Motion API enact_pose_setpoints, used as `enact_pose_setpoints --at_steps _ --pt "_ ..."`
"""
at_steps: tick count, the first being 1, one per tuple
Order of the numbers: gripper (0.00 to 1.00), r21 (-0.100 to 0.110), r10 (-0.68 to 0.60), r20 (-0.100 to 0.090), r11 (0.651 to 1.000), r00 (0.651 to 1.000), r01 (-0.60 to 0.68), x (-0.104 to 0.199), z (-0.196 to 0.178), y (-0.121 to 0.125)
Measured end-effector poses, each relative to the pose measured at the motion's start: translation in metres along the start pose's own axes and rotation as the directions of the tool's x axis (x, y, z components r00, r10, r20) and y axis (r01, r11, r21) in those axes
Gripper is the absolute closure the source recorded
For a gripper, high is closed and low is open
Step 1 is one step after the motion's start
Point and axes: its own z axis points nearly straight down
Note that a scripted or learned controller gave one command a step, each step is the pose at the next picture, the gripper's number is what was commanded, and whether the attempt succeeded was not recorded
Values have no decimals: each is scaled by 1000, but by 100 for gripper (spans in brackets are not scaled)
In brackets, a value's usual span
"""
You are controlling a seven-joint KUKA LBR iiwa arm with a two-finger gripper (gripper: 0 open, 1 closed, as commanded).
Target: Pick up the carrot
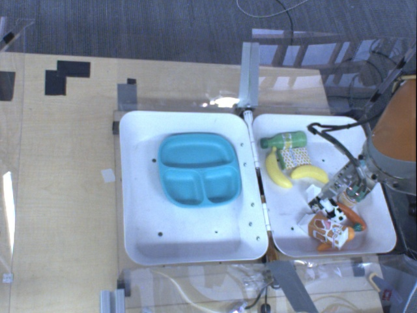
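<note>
I see the gripper (pixel 324 205) low in the right bin (pixel 287 237), carrot (pixel 352 216) just right of the fingers; their spread I cannot tell.

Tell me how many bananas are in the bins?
2, both in the right white bin: one curved yellow banana near the divider, another yellow banana right beside it. Clutter could hide more.

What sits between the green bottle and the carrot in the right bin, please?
In the camera view, two bananas and the gripper lie between the green bottle and the carrot.
</note>
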Motion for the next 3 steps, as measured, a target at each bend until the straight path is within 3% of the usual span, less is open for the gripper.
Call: enact_pose_setpoints --at_steps 1,2,3 --pt "0 0 0 0 1000 1000 0 0 0 0" --pt "0 -4 369 3 929 929 -369 -10 85 13" --pt "0 -23 729 5 684 684 -729 3 89 11"
